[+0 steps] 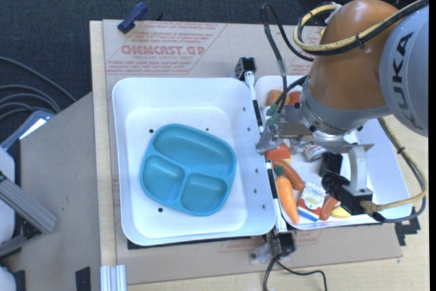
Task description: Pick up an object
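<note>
From the camera up top, I see my big grey and orange robot arm (354, 71) reaching in from the right. It hangs over the right white plastic bin (398, 160) and hides much of it. The end effector (271, 140) sits low at the left side of that bin, close to the wall where the two bins meet. I cannot tell if it is open or closed, because the arm and wires block it.

Just below the end effector lies a pile of small toy foods. A long orange plastic carrot (287, 195) lies right under it, pointing down along the bin's left edge. A second orange and red toy piece (291, 176) lies beside the carrot, near the end effector. A little white packet with red and blue print (311, 200) lies to the right of the carrot. I see nothing clearly gripped.

The left white plastic bin (136, 102) holds a blue plastic plate with three sections (189, 169), lying flat near the middle. Both bins sit on a light brown surface (163, 44) with red printed words. A small blue clip (131, 17) sits at the surface's far left corner.
</note>
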